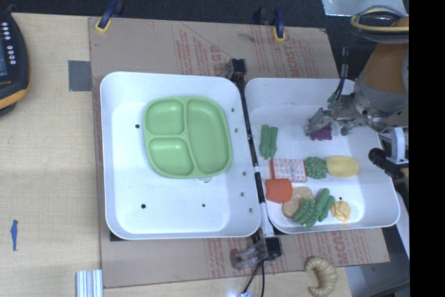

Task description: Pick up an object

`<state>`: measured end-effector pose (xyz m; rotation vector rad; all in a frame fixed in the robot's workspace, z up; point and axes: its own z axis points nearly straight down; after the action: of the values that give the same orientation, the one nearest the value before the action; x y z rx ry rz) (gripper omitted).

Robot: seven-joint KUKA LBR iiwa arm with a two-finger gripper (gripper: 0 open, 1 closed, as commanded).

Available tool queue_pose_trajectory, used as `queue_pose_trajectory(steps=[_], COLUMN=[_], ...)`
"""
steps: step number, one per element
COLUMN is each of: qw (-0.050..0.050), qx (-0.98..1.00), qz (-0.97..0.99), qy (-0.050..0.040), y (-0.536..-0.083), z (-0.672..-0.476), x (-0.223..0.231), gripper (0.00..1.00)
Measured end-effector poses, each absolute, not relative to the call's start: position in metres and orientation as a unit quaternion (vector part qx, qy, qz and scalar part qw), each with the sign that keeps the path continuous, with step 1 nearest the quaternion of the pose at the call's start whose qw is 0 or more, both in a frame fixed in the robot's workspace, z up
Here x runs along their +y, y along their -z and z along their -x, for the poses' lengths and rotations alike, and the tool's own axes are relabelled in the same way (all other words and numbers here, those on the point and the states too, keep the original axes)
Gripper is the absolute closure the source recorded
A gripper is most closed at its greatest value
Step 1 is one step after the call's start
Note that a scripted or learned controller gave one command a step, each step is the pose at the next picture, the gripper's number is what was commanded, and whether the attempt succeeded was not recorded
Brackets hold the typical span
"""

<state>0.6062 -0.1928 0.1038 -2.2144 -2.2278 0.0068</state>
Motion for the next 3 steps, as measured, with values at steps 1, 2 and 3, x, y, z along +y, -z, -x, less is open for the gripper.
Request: queue_pose_trajectory(steps=[1, 2, 3], qw=[-0.001, 0.001, 0.003], qx=[-0.711, -0.707, -0.708], qz=[0.704, 0.707, 0.706], qy=[-0.0001, -0.002, -0.0023], y=[-0.092, -0.109, -0.093], z=[-0.655, -0.628, -0.614], x=[-0.157, -0.198, -0.182], gripper=[0.0, 0.0, 0.0])
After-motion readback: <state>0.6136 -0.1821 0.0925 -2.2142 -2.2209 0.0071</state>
